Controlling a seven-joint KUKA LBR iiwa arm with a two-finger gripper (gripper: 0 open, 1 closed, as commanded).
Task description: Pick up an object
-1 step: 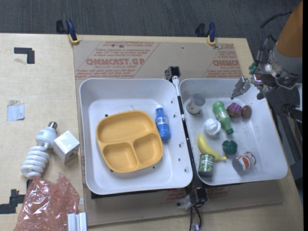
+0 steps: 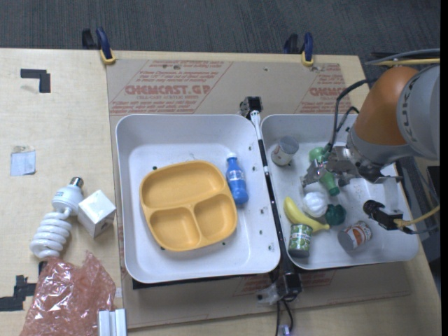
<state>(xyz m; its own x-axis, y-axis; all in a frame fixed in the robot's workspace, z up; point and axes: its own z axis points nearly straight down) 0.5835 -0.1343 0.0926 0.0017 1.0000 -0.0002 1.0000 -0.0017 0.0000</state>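
Over right bin (image 2: 392,254) | arm (image 2: 399,114) reaching from right, wrist low | fingers (image 2: 320,176) state: can't tell

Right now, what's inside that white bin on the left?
The left bin holds a yellow divided plate lying flat, and a small blue bottle beside the plate's right edge. The plate's three compartments look bare. Whatever lies under the plate is covered.

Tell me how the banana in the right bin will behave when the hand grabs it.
The banana looks curved and smooth, so it may pivot or slip between fingers. It lies against a green-labelled can and a white object, so pushing probably shifts those too.
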